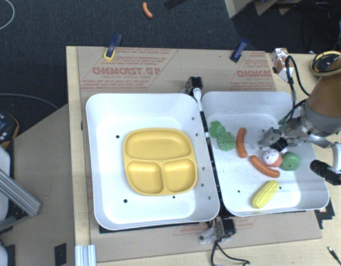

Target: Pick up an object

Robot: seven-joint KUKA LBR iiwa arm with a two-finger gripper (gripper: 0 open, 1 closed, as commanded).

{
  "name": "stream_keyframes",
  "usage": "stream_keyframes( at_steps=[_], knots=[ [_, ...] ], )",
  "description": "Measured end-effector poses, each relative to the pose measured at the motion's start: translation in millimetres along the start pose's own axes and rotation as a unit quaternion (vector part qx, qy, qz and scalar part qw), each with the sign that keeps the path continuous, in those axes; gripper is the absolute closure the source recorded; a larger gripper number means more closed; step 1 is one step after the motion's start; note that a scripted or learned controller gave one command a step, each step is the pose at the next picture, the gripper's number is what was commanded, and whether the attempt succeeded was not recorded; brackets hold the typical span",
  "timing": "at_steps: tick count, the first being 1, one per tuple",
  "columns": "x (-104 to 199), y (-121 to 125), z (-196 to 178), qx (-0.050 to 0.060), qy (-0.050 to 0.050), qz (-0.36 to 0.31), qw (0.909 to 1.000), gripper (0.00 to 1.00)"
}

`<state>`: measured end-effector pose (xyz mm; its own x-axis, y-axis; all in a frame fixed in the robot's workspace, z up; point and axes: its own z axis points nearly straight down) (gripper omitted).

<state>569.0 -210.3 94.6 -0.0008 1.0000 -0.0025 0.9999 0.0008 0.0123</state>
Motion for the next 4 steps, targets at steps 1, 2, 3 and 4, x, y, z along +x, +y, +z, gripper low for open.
stream_keyframes(
  at_steps=[1,2,3,4],
  knots=[
    [-6.0,3.7,-15.8,-0.010,-0.009,0.001,0.9999,1.00],
    [-8.4,2.5,-59.6,0.003,0.000,0.000,1.0000,1.00],
    [-3.1,7.8,-105.2,0.003,0.000,0.000,1.0000,1.00],
    [-3.6,9.4,-132.4,0.003,0.000,0.000,1.0000,1.00]
  ],
)
